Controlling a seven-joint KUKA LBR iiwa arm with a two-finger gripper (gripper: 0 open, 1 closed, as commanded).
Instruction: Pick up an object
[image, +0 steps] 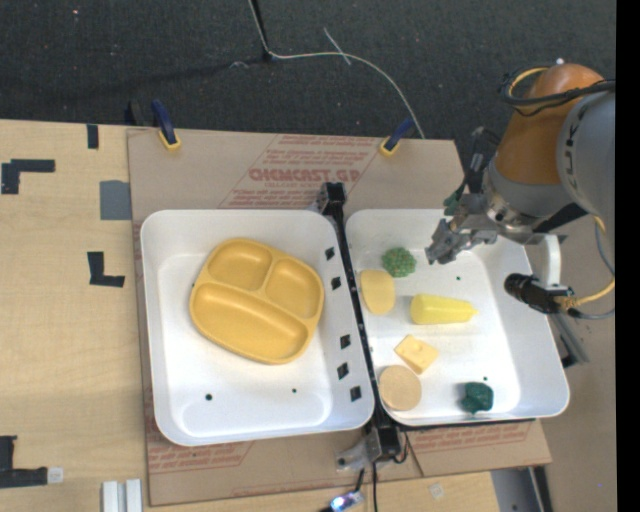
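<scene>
Nothing is being carried yet: the tool (441, 251) is being held near the right bin's (520, 400) far edge, its opening impossible to tell. The nearest object, the green broccoli piece (399, 263), is lying just beside it, so the whole pick is being left to do.

white bins: 2, left (160, 300) & right (530, 330)
yellow divided tray (257, 299): 1, in left bin
objs in right bin: 6
green broccoli-like pc (399, 262): 1
yellow pcs: 3, oval (378, 292), wedge (440, 310), small block (415, 353)
tan round disc (400, 388): 1
dark green lump (477, 397): 1
blue clamps: 2 (164, 126) (397, 135)
</scene>
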